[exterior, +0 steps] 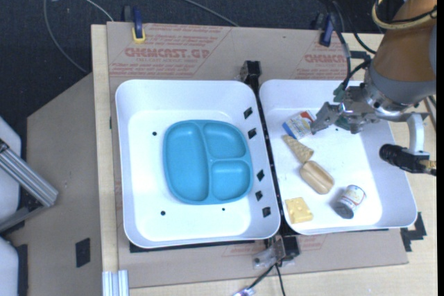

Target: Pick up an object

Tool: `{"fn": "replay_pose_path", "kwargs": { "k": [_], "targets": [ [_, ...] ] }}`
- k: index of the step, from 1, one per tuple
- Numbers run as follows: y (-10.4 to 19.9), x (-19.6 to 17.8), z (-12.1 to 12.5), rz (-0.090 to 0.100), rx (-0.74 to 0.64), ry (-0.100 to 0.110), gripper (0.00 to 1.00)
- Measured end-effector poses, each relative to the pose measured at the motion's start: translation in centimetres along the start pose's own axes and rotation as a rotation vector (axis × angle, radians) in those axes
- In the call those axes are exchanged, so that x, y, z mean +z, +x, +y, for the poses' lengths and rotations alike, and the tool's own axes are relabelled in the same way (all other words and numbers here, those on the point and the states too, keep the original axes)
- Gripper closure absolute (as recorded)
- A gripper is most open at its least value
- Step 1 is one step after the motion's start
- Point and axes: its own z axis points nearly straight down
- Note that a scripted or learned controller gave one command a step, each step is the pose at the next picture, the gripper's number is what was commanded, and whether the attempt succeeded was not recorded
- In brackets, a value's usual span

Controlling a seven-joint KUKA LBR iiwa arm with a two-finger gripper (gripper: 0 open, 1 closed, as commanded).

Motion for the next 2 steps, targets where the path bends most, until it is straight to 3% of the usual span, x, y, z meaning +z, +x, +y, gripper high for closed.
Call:
{"fn": "replay_pose_path", "kwargs": {
  "k": [2],
  "targets": [
    [-1.0,10.8,0.2,0.001,0.002,0.005,0.0]
  ]
}}
